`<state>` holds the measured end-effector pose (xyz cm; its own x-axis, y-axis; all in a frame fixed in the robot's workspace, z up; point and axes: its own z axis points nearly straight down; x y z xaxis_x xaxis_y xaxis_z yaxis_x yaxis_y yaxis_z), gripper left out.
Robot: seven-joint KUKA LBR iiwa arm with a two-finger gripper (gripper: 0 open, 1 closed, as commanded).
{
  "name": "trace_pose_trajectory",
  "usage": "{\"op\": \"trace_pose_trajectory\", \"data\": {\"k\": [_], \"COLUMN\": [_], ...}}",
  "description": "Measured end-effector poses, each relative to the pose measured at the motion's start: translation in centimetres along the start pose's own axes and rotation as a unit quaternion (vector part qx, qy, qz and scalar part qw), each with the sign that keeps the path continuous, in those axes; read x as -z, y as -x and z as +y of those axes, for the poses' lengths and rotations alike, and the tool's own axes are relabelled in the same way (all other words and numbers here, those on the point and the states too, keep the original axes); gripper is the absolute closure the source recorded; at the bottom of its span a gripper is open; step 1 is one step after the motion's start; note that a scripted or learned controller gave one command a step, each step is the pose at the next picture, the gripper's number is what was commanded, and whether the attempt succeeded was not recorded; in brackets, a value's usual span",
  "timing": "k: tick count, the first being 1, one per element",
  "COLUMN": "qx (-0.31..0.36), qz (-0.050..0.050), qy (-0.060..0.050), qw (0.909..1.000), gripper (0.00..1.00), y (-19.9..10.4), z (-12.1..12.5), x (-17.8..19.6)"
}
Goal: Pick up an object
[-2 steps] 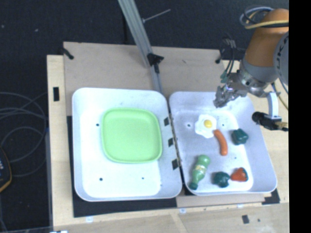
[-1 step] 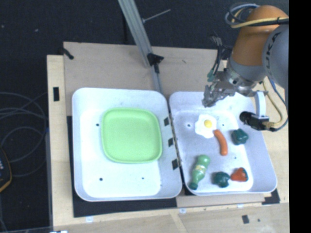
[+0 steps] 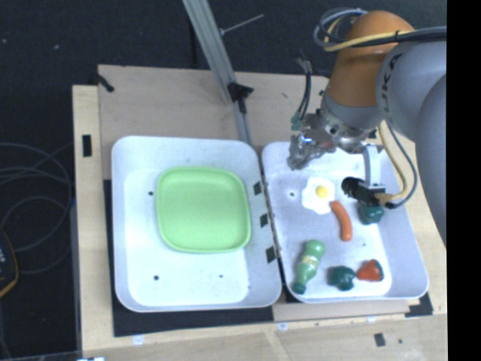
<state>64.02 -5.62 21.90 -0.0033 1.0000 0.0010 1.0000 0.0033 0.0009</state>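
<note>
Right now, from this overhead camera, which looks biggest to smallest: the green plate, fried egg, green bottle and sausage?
1. Green plate, by far.
2. Green bottle.
3. Fried egg and sausage: too alike to rank.

Matt green plastic plate (image 3: pixel 203 209), white bins (image 3: pixel 135 164)

Two bins, seven things in all.
One green plate (image 3: pixel 203 208) is lying in the nine o'clock bin (image 3: pixel 131 277); the three o'clock bin (image 3: pixel 409 265) is holding one fried egg (image 3: pixel 319 195), one sausage (image 3: pixel 343 221), one green bottle (image 3: pixel 307 265), and three small toys: dark green (image 3: pixel 342 277), red (image 3: pixel 370 271), teal (image 3: pixel 370 214).
</note>
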Motion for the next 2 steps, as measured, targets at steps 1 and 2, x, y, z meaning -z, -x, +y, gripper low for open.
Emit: {"op": "trace_pose_trajectory", "data": {"k": [1,2], "qx": [0.000,0.000], "qz": [0.000,0.000], "qy": [0.000,0.000], "qw": [1.0000,1.0000], "gripper": [1.00,1.00], "y": [-5.2,-10.4], "z": [-1.9,-2.0], "x": [-0.1,-0.1]}}
